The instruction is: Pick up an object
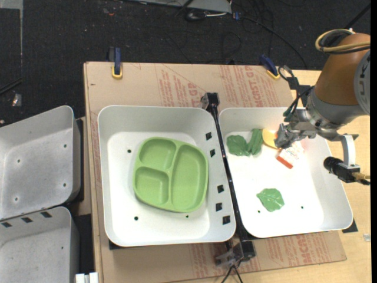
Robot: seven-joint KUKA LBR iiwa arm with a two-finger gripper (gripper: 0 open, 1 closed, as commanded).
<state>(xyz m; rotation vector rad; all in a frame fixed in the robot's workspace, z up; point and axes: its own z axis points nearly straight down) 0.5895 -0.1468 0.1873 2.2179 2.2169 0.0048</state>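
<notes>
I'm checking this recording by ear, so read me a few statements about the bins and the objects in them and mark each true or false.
1. The green divided plastic plate lies in the left white bin. True.
2. The flat green leaf-shaped piece lies in the left bin. False: it lies in the right white bin.
3. The gripper is above the right bin, near the small yellow object. True.
4. The small orange-red piece rests on the divided plate. False: it lies on the right bin's floor.
</notes>
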